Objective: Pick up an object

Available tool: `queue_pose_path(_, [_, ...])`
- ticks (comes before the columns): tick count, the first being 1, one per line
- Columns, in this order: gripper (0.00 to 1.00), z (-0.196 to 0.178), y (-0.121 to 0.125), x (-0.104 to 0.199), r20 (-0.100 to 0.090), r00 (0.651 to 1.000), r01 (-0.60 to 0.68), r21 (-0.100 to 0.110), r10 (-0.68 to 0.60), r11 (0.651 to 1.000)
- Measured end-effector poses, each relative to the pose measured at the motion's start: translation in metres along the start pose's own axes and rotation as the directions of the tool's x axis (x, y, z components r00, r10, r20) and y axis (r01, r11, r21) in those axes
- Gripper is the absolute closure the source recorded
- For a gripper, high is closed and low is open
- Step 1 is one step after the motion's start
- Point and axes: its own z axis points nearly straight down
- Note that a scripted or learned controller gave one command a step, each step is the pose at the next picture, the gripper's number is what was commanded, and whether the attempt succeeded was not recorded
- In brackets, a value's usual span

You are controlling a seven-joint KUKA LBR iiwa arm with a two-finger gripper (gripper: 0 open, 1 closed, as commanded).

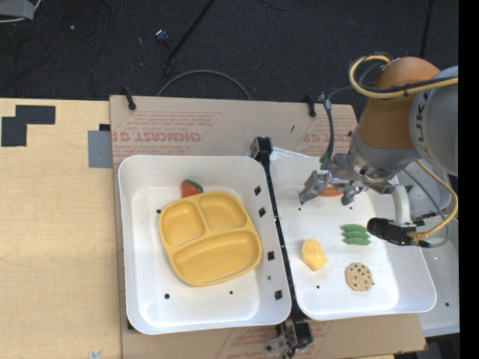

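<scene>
End effector (330, 191) low over right bin (419, 290), fingers spread apart, a small orange piece (329, 192) seen between them; grasp not certain. Just below right: green pea pod (356, 235). Further below: yellow corn (314, 255) and cookie (359, 277). Well to the left: yellow divided plate (209, 238) in left bin (142, 200).

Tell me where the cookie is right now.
The chocolate-chip cookie lies in the right bin, near its front edge, just right of the yellow corn piece and below the green pea pod.
</scene>
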Motion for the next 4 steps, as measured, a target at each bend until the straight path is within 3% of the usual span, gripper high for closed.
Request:
queue_pose_path(1, [0.00, -0.009, 0.003, 0.000, 0.001, 1.000, 0.002, -0.014, -0.002, 1.000])
queue_pose_path(3, [0.00, 0.089, 0.007, -0.005, 0.001, 1.000, 0.000, -0.011, 0.000, 1.000])
queue_pose_path(4, [0.00, 0.100, 0.006, -0.004, 0.001, 1.000, -0.001, -0.013, 0.001, 1.000])
